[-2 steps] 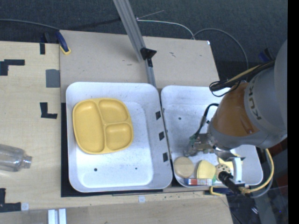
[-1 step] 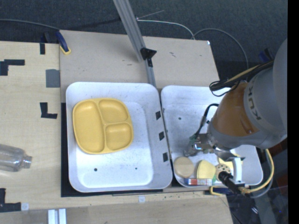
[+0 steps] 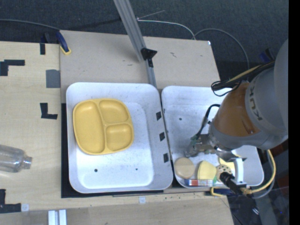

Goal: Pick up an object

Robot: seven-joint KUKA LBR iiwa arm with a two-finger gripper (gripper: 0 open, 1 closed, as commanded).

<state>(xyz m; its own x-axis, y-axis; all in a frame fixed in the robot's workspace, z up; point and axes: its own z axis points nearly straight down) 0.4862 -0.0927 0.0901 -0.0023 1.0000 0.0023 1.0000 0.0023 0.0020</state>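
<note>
In the right bin [image 3: 187, 102], near its front wall, lie a round beige object [image 3: 183, 167] and a pale yellow object [image 3: 205, 170] side by side. A thin flat item with red and blue marks [image 3: 199, 183] rests along the front wall below them. My gripper [image 3: 197, 147] hangs low in this bin, just above and behind the beige object, under the orange band [image 3: 234, 116] of the arm. The arm hides the bin's right part.
The left bin [image 3: 112, 172] holds a yellow divided plate [image 3: 103, 125] in its back left half. A clear bottle [image 3: 13, 159] lies on the bench at the far left. A metal pole [image 3: 131, 25] slants down to the bins' back edge.
</note>
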